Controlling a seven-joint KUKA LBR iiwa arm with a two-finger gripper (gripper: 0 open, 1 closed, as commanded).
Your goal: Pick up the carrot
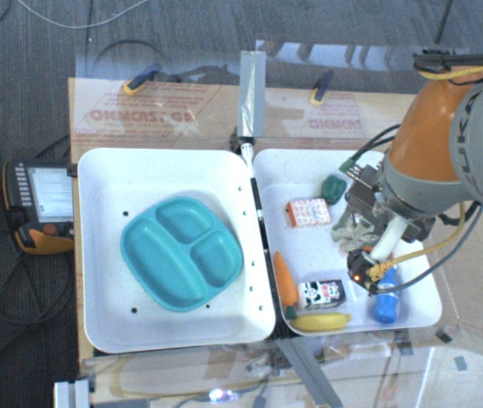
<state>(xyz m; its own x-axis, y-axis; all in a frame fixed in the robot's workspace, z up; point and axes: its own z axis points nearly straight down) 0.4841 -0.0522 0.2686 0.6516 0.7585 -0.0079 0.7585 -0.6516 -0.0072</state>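
The orange carrot lies lengthwise along the left wall of the right bin, near its front. My gripper hangs over the middle of that bin, to the right of the carrot and a little farther back, well apart from it. Nothing shows in its grasp. The grey arm with its orange band reaches in from the right above it.
A yellow banana and a black-and-white carton lie just right of the carrot. A red-and-white box, a green item and a blue item share the bin. A teal divided plate sits in the left bin.
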